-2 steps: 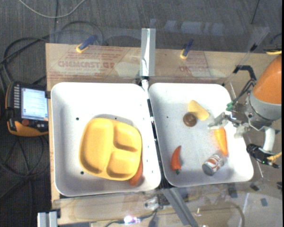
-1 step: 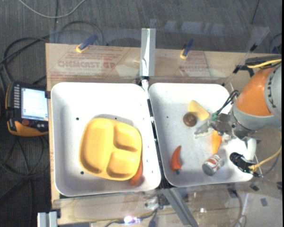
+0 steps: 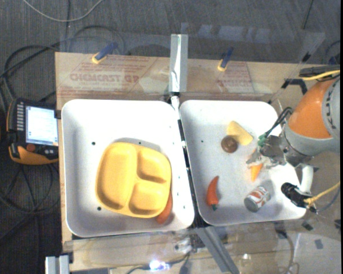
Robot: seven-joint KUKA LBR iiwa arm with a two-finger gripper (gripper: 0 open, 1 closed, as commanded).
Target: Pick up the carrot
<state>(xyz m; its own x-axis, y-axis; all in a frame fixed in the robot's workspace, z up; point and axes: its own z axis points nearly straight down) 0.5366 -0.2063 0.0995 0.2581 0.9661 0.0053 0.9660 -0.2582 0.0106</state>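
The carrot [image 3: 255,172] is a small orange piece lying in the right bin [image 3: 206,119], near its right side. My gripper [image 3: 267,152] hangs just above and slightly right of the carrot's upper end, at the tip of the grey arm with its orange band [image 3: 310,119]. The gripper body hides the top of the carrot, and I cannot tell whether it touches the carrot.
The right bin also holds a yellow wedge [image 3: 239,132], a brown round piece [image 3: 229,144], a red pepper [image 3: 212,191] and a small can [image 3: 256,198] just below the carrot. The left bin [image 3: 80,124] bears a yellow divided plate [image 3: 135,178] with an orange-red item [image 3: 166,210] at its edge.
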